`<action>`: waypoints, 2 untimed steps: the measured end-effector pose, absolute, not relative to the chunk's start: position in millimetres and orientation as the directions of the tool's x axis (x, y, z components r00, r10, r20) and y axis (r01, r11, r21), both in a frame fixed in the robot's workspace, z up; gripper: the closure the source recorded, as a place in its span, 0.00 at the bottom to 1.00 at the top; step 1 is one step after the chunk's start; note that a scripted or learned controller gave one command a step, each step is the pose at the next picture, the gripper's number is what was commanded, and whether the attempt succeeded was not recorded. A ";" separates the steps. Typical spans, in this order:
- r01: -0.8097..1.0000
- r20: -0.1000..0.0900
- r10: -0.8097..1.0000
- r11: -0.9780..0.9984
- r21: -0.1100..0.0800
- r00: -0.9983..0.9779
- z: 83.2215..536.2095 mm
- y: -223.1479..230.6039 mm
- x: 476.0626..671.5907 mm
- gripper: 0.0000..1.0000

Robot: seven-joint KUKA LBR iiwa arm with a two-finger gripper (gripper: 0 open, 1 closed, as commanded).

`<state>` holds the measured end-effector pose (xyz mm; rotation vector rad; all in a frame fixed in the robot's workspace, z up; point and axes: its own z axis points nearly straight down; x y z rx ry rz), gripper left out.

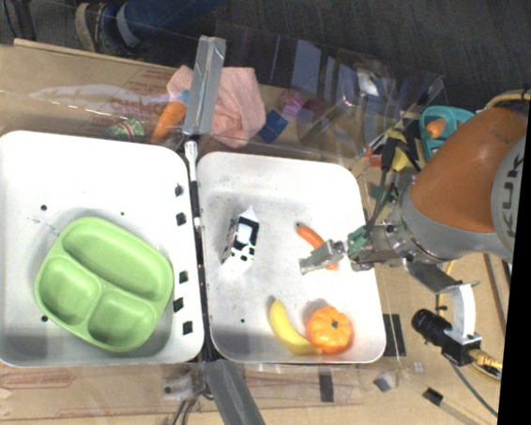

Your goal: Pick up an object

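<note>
Yellow banana [286,325] and orange pumpkin [330,329] lie touching at the near edge of the right bin [278,185], a black-and-white toy cow [242,237] farther back. Reaching in from the right, the arm's claw [322,256] hangs low over a small carrot [310,235], fingers slightly apart and gripping nothing. A green divided plate [104,281] fills the left bin [24,172] on the tabletop
</note>
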<state>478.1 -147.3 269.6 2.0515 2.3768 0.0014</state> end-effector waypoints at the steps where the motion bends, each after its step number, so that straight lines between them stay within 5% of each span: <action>1: 0.929 0.001 0.929 0.369 0.000 -0.369 91.2 -137.0 477.4 0.00; 2: 0.928 0.001 0.928 0.373 0.000 -0.373 100.7 -136.7 478.2 1.00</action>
